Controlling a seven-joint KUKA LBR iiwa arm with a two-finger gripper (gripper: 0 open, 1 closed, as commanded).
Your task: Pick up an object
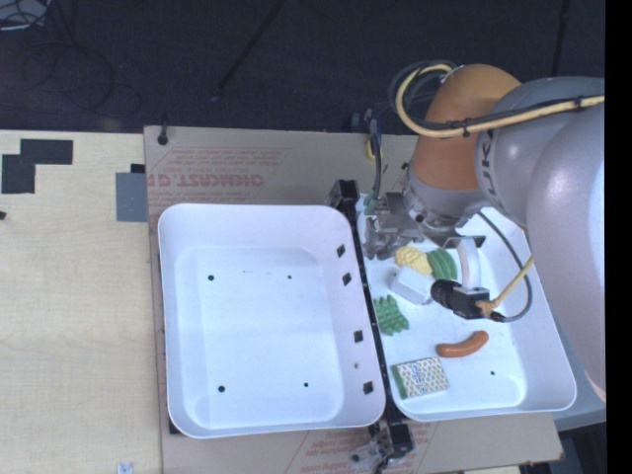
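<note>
Tool lowered into the far left corner of the right-hand shallow white plastic bin, close against the wall it shares with the left-hand shallow white plastic bin. Whether the tool is open or closed cannot be told from this slant, and nothing can be seen held in it. The candidate objects all lie in the right-hand bin. A small yellow ridged piece sits just beside the tool on its arm side, touching a smooth green piece a little farther out. A white rectangular block lies near the tool toward the view's lower edge, with a knobbly green plastic cluster beyond it along the dividing wall. An orange sausage-shaped toy and a flat green-and-white patterned packet lie well apart from the tool, near the bin's front. The step in hand appears to be the descent onto a target. The tool looks set slightly wall-side of the yellow piece, so a clean grasp probably calls for centring over one item first. The yellow and green pieces touch, so closing across the yellow piece's narrow width, away from its neighbour, should avoid a double or glancing contact. Closeness to the wall may leave little clearance. The isolated sausage-shaped toy looks the easier alternative.
</note>
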